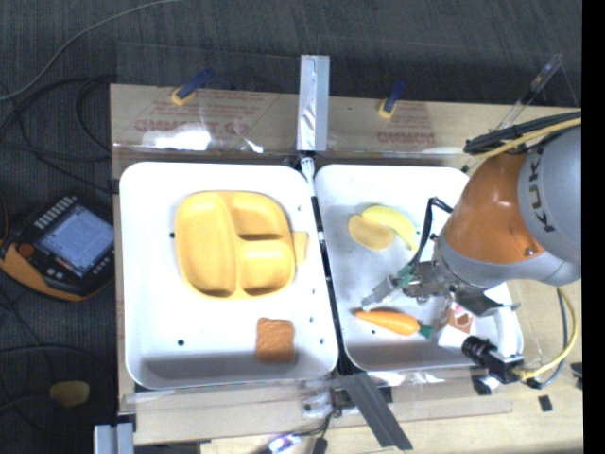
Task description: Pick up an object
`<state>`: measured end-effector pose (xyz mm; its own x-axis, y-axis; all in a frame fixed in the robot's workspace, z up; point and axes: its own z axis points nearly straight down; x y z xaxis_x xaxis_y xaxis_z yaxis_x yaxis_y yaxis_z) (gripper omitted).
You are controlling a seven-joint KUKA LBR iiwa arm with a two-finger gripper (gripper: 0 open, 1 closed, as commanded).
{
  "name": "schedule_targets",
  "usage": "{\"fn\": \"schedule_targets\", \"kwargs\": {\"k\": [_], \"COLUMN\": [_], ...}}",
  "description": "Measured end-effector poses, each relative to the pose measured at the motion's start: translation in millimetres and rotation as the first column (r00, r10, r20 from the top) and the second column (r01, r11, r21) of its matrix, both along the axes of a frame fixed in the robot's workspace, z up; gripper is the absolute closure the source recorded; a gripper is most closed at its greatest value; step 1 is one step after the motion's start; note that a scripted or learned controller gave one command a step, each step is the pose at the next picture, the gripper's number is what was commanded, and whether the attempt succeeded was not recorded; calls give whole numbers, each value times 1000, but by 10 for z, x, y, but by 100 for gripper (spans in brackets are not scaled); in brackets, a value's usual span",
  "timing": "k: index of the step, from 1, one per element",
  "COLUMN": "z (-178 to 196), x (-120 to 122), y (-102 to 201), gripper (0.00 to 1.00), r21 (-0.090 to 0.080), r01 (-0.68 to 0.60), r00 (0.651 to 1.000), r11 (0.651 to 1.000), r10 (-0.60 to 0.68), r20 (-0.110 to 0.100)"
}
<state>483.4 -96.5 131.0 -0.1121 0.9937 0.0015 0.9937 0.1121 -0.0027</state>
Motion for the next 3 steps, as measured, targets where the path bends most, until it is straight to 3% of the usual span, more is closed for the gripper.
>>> {"fn": "schedule_targets", "kwargs": {"k": [1,2,3], "z": [-426,-66,-136], "x": [33,-4,-7], "y": [-326,-44,1], "gripper": [0,0,0], "r21": [4,-1,-1], "r01": [375,279,14], "r00": [927,960,1000], "r11": [927,960,1000], "r10": [-375,-279,-14], "r20": [8,-2,-2]}}
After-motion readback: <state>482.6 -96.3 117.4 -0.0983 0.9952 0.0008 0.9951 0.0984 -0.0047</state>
